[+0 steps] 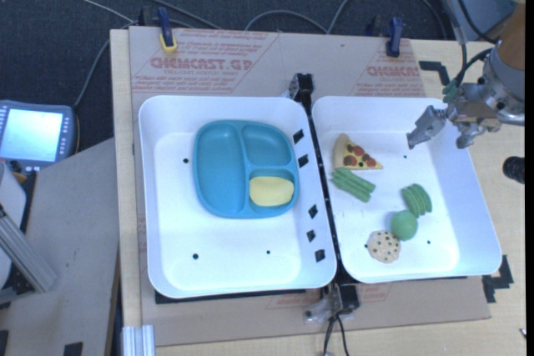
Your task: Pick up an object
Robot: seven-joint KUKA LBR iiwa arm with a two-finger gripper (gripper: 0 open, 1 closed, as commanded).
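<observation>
The left bin (167, 254) carries a blue divided tray (224, 171) with a yellow piece (271, 191); the right bin (467, 238) holds pizza slice (355, 154), green beans (352, 184), a ridged green piece (416, 198), a green ball (404, 225) and a cookie (384, 246). The gripper (445, 127) hovers at upper right, fingers spread wide, empty. Risk: ball and cookie touch, so a descent there could nudge both aside.

A flat brown cardboard-covered tabletop (209, 54), printed with red lettering, carries two shallow white plastic bins side by side. The left white bin (167, 263) and the right white bin (467, 204) touch along their inner edges, where a row of small black clips (310, 213) runs between them. Two blue clamps grip the tabletop's far edge: one blue clamp with a yellow tip (166, 31) towards the left, another blue clamp (394, 36) towards the right.
</observation>
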